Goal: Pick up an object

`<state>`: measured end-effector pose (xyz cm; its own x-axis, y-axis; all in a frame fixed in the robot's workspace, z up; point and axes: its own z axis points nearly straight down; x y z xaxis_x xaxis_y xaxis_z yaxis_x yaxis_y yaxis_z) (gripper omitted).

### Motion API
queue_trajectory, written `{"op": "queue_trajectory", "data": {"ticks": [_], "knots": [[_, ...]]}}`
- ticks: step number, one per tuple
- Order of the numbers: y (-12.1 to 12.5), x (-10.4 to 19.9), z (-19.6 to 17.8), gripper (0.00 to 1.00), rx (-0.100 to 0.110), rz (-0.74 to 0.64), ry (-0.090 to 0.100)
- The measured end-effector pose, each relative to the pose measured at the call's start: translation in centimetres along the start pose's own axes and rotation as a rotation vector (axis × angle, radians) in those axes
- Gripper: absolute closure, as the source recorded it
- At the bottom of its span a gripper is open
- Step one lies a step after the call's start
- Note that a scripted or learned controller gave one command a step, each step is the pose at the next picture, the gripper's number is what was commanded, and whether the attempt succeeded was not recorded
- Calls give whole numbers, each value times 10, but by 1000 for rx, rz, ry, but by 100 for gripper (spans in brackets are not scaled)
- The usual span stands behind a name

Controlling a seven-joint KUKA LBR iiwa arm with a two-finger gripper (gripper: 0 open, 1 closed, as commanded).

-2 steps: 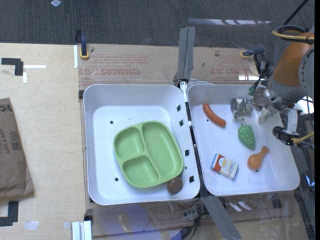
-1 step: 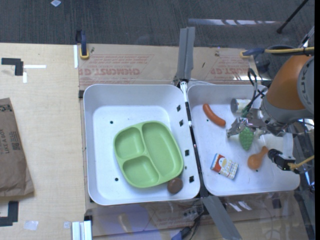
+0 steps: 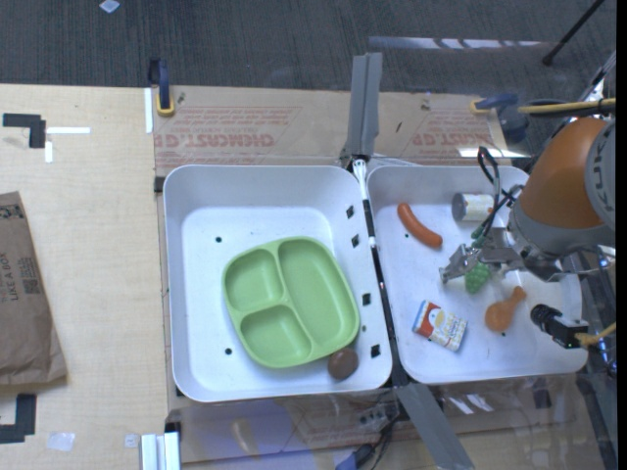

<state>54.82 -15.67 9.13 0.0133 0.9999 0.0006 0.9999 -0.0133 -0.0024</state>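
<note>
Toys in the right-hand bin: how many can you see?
5: a sausage and small can at the back, a green toy at the fingers, an orange drumstick, a small carton. The arm may hide more.

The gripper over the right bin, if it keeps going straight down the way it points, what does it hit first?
Most likely the green object just beneath the gripper, then the right bin floor; depth is hard to judge from this slanted view.

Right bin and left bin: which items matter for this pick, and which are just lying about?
In play:
- end effector, low in the right bin
- green toy, right at its tip

Lying about:
- sausage
- small white can
- orange drumstick toy
- small carton
- green divided plate, left bin
- brown lump beside the plate
</note>
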Motion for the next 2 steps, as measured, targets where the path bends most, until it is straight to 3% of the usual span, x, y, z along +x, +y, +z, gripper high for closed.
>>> {"op": "queue_trajectory", "data": {"ticks": [1,2], "knots": [[0,-1,-9,100,-1,4,-1],[8,52,-143,100,-2,92,-2]]}}
